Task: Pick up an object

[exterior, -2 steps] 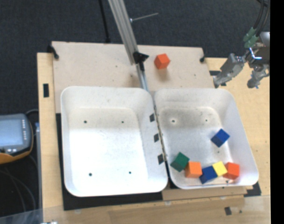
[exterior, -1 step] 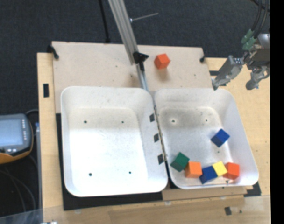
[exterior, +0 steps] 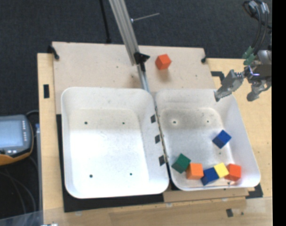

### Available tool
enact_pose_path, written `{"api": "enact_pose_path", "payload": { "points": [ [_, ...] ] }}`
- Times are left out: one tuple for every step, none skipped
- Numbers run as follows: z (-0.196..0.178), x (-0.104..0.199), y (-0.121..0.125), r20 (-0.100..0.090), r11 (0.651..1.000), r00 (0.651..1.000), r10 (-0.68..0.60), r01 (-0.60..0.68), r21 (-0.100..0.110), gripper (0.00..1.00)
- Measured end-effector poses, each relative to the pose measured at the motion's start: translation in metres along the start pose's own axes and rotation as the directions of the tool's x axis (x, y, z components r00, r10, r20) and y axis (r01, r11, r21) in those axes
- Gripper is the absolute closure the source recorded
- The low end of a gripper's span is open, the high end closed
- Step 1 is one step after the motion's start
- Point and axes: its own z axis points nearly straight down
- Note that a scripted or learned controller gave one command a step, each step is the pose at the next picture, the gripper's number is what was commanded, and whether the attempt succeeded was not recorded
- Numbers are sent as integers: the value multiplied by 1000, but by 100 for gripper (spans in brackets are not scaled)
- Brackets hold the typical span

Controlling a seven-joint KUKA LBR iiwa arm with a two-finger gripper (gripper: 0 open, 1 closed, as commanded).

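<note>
On the far left, outside the bench, a small grey device with a screen lay on the floor, apart from the work. The left bin was a shallow white tray with only some dark specks and small holes in its floor, so it probably served as a place to put things down. Behind the two bins, on the bare board, an orange cube stood alone beside the foot of a slanted metal rail; it was outside both bins, and I judged it hard to reach for a normal pick. The right bin held the likely targets. A green cube, an orange block, a dark blue cube, a yellow cube and a red-orange cube were crowded together along the near wall, touching or almost touching, perhaps because the sloped wall collected them there. One blue cube stood apart from them, with free floor around it, so it seemed the easiest to take. The gripper hung above the far right corner of this bin, its two fingers spread apart with nothing between them, well away from every cube.
</note>
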Motion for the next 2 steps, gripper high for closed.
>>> {"api": "enact_pose_path", "payload": {
  "points": [
    [21,78,-1,-2,1000,1000,-11,11,-2,0],
    [3,52,24,0,1000,1000,0,0,-6,0]
  ]
}}
